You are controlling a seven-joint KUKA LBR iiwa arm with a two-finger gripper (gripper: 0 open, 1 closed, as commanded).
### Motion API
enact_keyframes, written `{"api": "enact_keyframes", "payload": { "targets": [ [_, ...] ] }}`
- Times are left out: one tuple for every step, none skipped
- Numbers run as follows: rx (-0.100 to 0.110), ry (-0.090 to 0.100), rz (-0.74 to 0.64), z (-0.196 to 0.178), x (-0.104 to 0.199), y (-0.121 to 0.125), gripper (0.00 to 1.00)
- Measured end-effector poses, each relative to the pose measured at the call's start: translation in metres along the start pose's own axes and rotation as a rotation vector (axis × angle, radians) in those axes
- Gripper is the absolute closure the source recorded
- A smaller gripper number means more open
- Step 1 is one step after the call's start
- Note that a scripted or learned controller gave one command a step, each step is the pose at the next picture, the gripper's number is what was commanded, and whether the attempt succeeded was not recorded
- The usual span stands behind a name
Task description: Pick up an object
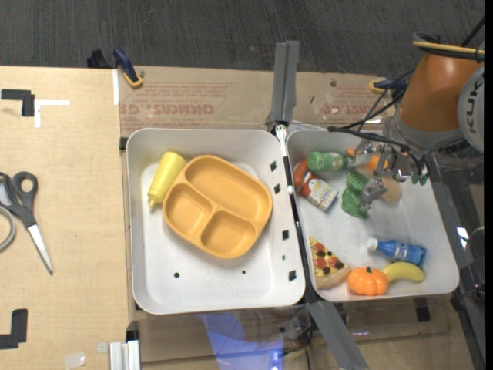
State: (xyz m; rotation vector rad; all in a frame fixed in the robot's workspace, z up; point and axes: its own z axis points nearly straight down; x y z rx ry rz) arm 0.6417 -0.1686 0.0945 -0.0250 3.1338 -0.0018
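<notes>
My gripper (pixel 375 186) hangs low over the upper part of the right bin (pixel 439 230), under the arm's orange band. It is right beside a crumpled green item (pixel 355 196), and it hides how closely they meet. A green bottle (pixel 326 161) lies to its left, with a red and white packet (pixel 316 192) below that. A tan round piece (pixel 392 193) sits just right of the gripper. Along the bin's front lie a blue bottle (pixel 398 250), a banana (pixel 405 272), an orange pumpkin (pixel 367 281) and a pizza slice (pixel 326 262).
The left bin (pixel 154 284) holds a yellow divided plate (pixel 216 205) and a yellow squeeze bottle (pixel 165 178). Scissors (pixel 25 214) lie on the wooden bench at far left. Cardboard (pixel 200 102) lies behind the bins. Cables trail from the arm at top right.
</notes>
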Motion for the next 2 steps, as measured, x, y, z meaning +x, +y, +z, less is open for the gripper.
{"api": "enact_keyframes", "payload": {
  "targets": [
    [0.000, 0.030, 0.040, 0.004, -0.012, 0.013, 0.00],
    [0.001, 0.003, 0.041, -0.009, -0.018, 0.014, 1.00]
  ]
}}
